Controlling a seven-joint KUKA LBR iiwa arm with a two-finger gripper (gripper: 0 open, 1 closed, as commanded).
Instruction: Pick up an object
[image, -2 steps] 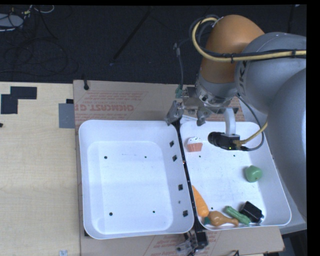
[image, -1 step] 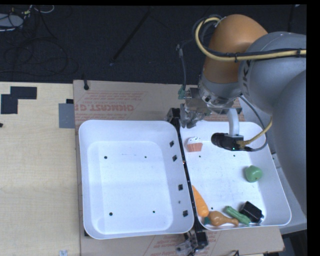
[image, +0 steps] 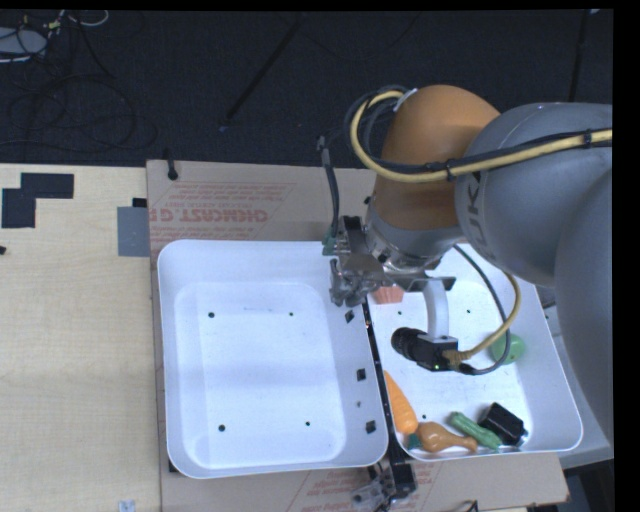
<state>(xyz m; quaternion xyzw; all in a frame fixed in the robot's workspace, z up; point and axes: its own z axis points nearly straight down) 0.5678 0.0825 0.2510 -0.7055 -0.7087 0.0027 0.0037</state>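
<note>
Nearest the camera, along the front wall of the right-hand shallow white plastic bin (image: 560, 425), lie four small items close together: a tapered orange carrot-shaped toy (image: 400, 402) just beside the divider, a tan gourd-shaped piece (image: 440, 437) touching its lower end, a green pod-shaped piece (image: 474, 428) next to that, and a small black block (image: 504, 421) at the pod's right end. Their finer surface detail is too small to make out. Further back, a pale green rounded object (image: 512, 349) is partly covered by a yellow cable (image: 500, 335) and a black fitting (image: 420, 346) hanging from the arm. The left-hand shallow white plastic bin (image: 190, 300) shows a smooth moulded floor with a few small dark holes. Both bins rest on a brown cardboard sheet (image: 240, 205) printed with red lettering, on a pale wooden bench (image: 70, 330). The grey arm with its orange band (image: 440, 130) hides much of the right bin's rear half and is cut off at the right. The metal two-finger gripper (image: 350, 285) sits low over the divider at the bins' rear; whether it is spread or closed cannot be judged. A small orange-pink object (image: 388, 295), mostly hidden, sits just beside it.
</note>
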